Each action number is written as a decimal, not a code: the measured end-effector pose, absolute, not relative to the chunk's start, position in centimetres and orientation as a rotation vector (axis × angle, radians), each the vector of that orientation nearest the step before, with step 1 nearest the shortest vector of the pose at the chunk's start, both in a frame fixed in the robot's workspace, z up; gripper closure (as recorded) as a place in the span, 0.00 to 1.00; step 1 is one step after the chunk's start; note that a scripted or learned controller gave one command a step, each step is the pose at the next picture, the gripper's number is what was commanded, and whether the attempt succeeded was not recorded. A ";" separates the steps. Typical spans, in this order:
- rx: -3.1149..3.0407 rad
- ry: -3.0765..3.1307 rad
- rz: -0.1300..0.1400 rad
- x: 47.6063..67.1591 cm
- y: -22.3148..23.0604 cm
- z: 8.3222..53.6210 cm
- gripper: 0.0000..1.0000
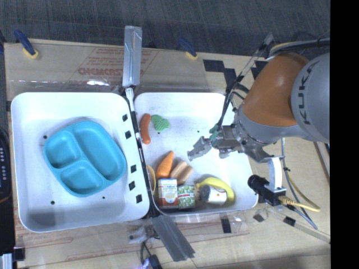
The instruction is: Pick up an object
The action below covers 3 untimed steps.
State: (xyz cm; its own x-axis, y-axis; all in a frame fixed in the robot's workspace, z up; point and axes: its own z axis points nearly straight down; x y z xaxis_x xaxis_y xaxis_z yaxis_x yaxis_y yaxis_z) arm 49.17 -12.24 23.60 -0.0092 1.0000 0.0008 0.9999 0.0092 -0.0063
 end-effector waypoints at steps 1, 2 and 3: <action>-2.432 -1.975 0.011 51.5 -9.1 9.5 0.00; -2.431 -1.981 0.008 51.8 -9.2 10.5 1.00; -2.540 -1.842 0.004 50.9 -14.1 9.0 1.00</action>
